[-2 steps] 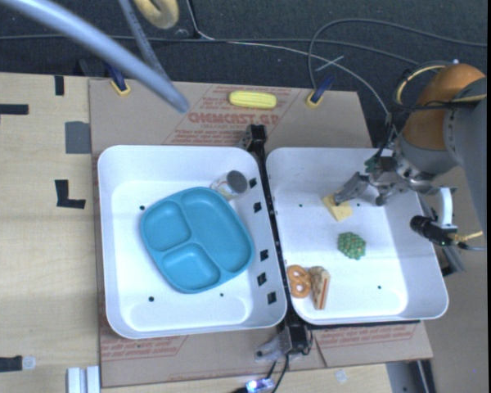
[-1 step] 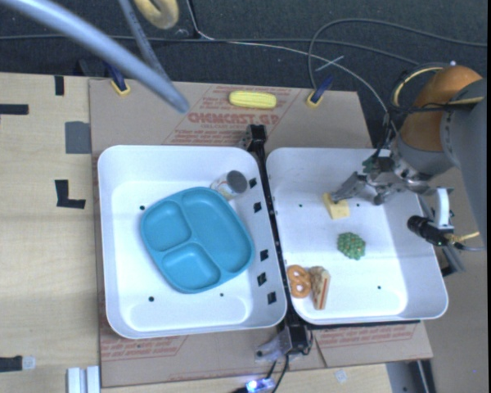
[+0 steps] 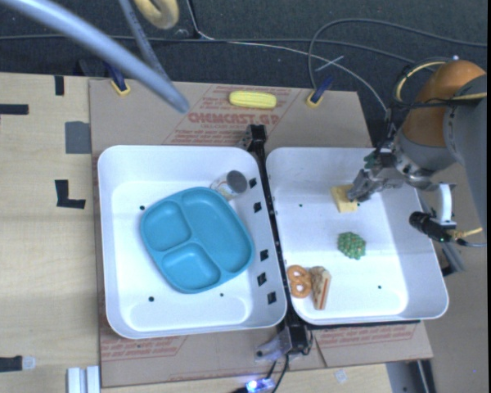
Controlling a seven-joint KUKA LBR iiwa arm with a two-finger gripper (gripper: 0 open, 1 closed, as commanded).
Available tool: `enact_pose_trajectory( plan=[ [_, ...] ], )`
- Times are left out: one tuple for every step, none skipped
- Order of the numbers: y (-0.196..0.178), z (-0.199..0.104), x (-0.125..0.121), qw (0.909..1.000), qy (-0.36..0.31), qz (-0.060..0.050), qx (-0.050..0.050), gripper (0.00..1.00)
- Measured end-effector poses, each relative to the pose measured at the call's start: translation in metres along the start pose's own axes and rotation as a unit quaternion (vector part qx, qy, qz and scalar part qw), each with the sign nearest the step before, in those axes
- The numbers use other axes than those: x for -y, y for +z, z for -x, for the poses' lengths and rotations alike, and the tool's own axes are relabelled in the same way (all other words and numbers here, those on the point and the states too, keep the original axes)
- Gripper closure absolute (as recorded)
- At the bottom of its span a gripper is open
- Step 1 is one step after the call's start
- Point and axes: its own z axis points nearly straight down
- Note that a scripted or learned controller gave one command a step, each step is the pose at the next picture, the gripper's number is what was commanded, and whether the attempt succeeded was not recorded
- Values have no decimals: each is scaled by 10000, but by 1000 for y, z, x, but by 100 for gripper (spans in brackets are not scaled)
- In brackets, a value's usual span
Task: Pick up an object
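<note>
Looking down, we see the gripper (image 3: pixel 362 188) at a yellow block (image 3: pixel 344 199) in the right bin (image 3: pixel 409 301); whether it grasps, we cannot tell. Brown cardboard (image 3: pixel 221 117) underlies both bins.

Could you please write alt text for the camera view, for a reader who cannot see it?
A robot arm reaches in from the right, its gripper down at a yellow block in the right bin, which also holds a green ball and a pretzel. The left bin holds a blue tray.

Hand (image 3: pixel 362 188) fingertips (over yellow block (image 3: pixel 344 200)) indistinct
</note>
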Motion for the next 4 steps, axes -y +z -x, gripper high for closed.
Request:
enact_pose_trajectory(
  plan=[
    [-44,4,1,10000,23,-33,0,100],
    [-87,4,3,10000,23,-30,0,100],
    [-140,3,2,10000,20,-28,2,100],
    [-140,-40,4,10000,9,-50,-5,100]
  ],
)
